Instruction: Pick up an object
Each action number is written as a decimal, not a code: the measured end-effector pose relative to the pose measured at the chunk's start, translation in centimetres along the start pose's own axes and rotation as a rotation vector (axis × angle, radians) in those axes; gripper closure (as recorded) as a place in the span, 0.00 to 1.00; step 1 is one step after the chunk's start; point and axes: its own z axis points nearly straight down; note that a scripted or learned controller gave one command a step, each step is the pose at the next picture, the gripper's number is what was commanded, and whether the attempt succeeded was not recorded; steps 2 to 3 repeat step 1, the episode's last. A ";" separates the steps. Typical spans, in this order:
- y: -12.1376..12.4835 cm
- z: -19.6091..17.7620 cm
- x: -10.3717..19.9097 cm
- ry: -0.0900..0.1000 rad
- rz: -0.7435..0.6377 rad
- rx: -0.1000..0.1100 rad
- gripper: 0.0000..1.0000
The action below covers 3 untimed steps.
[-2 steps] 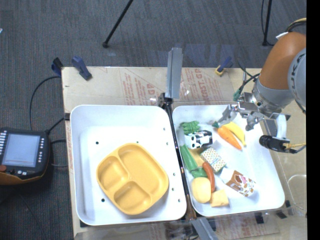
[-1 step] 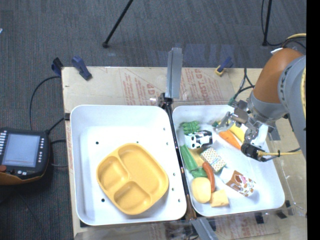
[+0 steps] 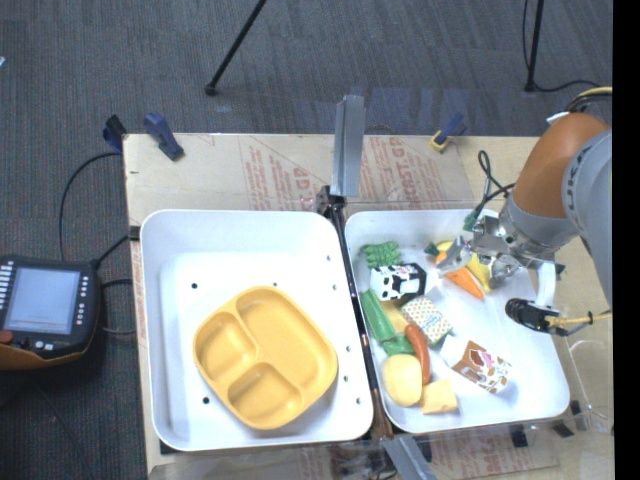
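At three o'clock from the bench's middle, we see the arm (image 3: 570, 183) reach into the right bin (image 3: 545, 368), its gripper (image 3: 478, 258) low over the bin's two-o'clock corner. We cannot tell how wide the claw stands, nor whether it has hold of anything, as the wrist hides it. Just beside it, toward seven o'clock, lies an orange carrot wedge (image 3: 466, 283). Toward nine o'clock of the gripper sits a black-and-white cow toy (image 3: 398, 283), with a green leafy piece (image 3: 380, 254) at its twelve. Near the bin's six o'clock we see a yellow potato (image 3: 402, 379) and a small carton (image 3: 482, 367). A yellow divided plate (image 3: 264, 356) lies in the left bin (image 3: 170, 258).
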 end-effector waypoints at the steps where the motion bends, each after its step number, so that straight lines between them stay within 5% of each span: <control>1: 0.2 -2.0 3.9 0.000 0.054 -0.003 0.00; 3: 0.2 -2.0 3.9 0.000 0.054 -0.003 0.00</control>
